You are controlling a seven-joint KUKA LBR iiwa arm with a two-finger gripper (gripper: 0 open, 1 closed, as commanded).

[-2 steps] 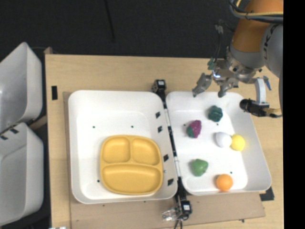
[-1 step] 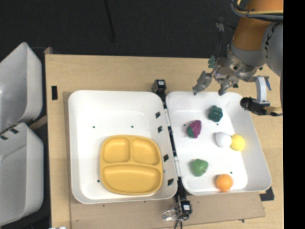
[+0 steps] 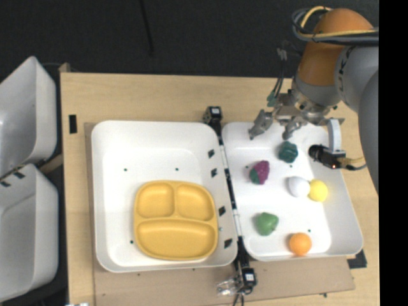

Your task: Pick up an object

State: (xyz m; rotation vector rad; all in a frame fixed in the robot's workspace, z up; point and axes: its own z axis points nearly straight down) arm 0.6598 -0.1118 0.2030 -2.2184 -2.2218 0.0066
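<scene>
The right bin (image 3: 331,234) holds several small objects: a purple and green piece (image 3: 259,171), a dark teal piece (image 3: 288,152), a white ball (image 3: 296,186), a yellow ball (image 3: 318,191), a green piece (image 3: 266,222) and an orange ball (image 3: 299,243). My gripper (image 3: 275,126) hangs over the far end of the right bin, above and behind the teal piece. Its two grey fingers (image 3: 259,124) are spread apart with nothing between them.
The left bin (image 3: 115,152) holds a yellow divided plate (image 3: 175,220) toward its near side. Black clips run along the seam between the bins (image 3: 224,183). White moulded shapes (image 3: 22,171) stand left of the bench.
</scene>
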